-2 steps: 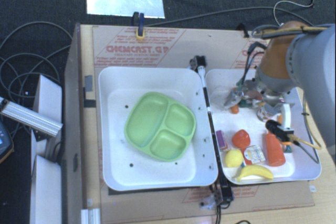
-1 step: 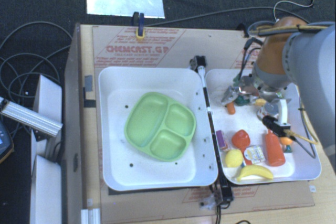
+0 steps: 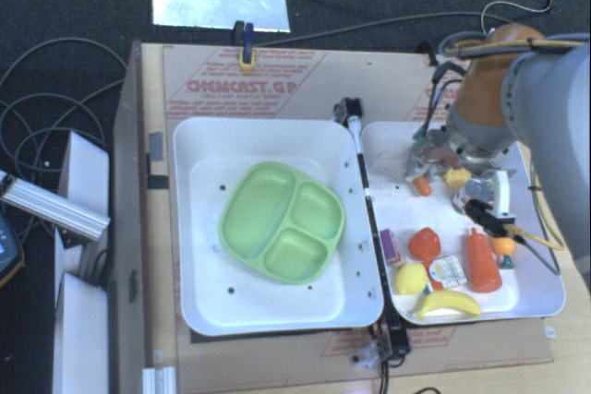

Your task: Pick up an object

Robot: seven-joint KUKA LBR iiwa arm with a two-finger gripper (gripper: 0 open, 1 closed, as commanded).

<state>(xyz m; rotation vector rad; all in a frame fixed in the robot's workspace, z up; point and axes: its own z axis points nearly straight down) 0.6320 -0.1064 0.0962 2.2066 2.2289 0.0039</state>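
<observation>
My gripper (image 3: 418, 169) is low over the back left part of the right bin (image 3: 545, 291), reaching in from the right. A small orange piece (image 3: 422, 187) lies right below its tip, and whether they touch I cannot tell. A small yellow piece (image 3: 457, 177) sits just to its right. Toward the front of this bin lie a red pepper-like toy (image 3: 425, 244), a red-orange bottle (image 3: 482, 260), a yellow lemon (image 3: 411, 278), a banana (image 3: 448, 304), a purple piece (image 3: 391, 246), a white packet (image 3: 449, 270) and a little orange ball (image 3: 503, 245).
A green divided plate (image 3: 282, 221) lies in the left bin (image 3: 199, 291). The divider (image 3: 365, 189) between the bins runs just left of the gripper. The grey arm (image 3: 545, 97) covers the right bin's back right corner.
</observation>
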